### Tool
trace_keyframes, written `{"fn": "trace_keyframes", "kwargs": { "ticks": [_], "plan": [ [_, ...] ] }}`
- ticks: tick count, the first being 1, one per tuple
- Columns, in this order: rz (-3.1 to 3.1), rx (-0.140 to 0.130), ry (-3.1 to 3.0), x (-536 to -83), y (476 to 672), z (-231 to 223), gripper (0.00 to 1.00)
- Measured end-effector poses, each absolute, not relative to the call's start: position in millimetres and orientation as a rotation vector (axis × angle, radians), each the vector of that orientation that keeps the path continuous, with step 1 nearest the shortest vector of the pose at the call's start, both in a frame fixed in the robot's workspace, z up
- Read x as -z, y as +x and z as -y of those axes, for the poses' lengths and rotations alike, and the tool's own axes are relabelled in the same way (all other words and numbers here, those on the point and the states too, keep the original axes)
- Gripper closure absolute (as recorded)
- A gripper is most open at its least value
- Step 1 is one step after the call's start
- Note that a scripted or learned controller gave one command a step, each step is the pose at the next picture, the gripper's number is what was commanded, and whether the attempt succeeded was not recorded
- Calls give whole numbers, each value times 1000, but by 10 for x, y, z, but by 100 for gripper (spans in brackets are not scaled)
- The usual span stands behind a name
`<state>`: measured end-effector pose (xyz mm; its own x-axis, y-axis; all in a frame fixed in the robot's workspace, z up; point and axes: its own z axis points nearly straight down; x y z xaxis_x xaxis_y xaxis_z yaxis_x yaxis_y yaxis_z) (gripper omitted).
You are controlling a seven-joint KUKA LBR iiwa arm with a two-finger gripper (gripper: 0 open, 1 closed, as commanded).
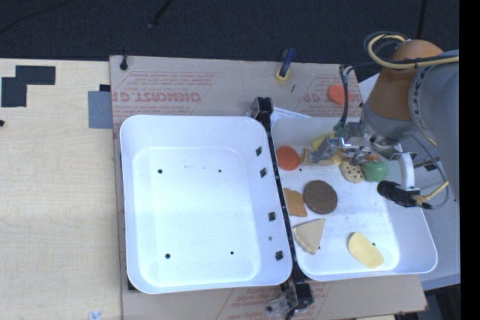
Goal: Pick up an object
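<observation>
Objects, such as a brown disc [320,196] and yellow piece [365,250], are lying in the right bin [420,255], where we are seeing the claw [339,148] hovering, its opening indiscernible.

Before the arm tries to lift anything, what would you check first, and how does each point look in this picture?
1. Gripper over the right bin: ok, it sits at the bin's upper part among small pieces.
2. Something between its fingers: cannot tell, the wrist hides them.
3. Items left to pick: ok, a brown round cookie, a yellow piece, a pale wedge and a red-orange piece lie in the right bin.
4. Cookie free of neighbours: ok, it lies apart.
5. Crowding near the gripper: not ok, a green piece and others cluster there.
</observation>
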<state>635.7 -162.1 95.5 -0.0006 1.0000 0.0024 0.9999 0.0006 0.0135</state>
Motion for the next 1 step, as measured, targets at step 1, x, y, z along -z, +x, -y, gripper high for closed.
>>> {"fn": "trace_keyframes", "kwargs": {
  "ticks": [1],
  "plan": [
    [-2213, -9, 2211, -950, 6482, 1295, 0]
  ]
}}
